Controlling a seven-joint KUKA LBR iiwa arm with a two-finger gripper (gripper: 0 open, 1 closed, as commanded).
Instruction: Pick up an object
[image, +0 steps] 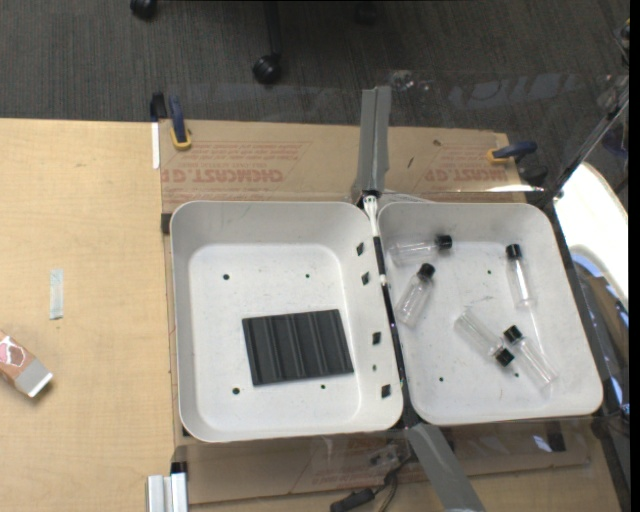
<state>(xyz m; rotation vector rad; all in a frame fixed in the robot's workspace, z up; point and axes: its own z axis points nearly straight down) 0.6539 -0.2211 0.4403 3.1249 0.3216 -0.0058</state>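
The right white bin (570, 300) holds several clear vials with black caps. One vial (418, 248) lies near the bin's back left, and another (414, 294) lies just below it by the left wall. A third vial (519, 277) lies toward the right wall. Two more vials (478, 331) (528, 364) lie close together near the front right. In the left white bin (185, 300), a dark ribbed rectangular pad (298, 346) lies flat toward the front middle.
Both bins sit on a cardboard sheet (260, 170) held by clamps (177, 124) (510, 152). A grey bar (374, 140) stands behind the seam between the bins. On the wooden bench at the left lie a small pale strip (56, 294) and a wrapped block (22, 365).
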